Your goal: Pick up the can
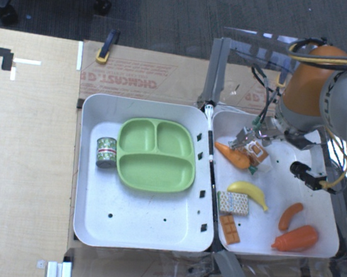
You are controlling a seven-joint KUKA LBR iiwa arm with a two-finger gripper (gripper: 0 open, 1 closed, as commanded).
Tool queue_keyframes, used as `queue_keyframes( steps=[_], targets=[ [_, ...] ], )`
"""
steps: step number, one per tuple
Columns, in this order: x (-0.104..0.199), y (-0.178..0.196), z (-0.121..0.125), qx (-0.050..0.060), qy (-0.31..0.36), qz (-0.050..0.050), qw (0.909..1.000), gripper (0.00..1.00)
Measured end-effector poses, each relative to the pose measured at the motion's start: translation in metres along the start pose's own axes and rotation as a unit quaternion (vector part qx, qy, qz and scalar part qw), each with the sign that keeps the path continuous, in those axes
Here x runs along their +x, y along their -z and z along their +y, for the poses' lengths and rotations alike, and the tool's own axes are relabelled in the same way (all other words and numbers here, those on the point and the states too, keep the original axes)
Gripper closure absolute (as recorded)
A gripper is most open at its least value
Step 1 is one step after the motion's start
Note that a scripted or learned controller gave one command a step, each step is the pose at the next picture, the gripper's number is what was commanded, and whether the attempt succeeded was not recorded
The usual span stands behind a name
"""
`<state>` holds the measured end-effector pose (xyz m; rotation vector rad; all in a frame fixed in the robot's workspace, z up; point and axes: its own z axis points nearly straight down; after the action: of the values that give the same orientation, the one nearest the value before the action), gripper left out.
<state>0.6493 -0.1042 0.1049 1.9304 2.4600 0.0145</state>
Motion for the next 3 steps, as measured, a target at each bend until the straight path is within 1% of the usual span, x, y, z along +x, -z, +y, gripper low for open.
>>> queue_keyframes(
  steps=[1,2,3],
  targets=[
    [0.006,-0.005,-0.035,0.007,-0.011,0.002,0.9999,0.00],
    [0.013,0.088,0.013,0.007,0.077,0.002,0.9970,0.00],
    [-0.017,-0.012,0.005,0.007,0.036,0.002,0.9993,0.00]
  ],
)
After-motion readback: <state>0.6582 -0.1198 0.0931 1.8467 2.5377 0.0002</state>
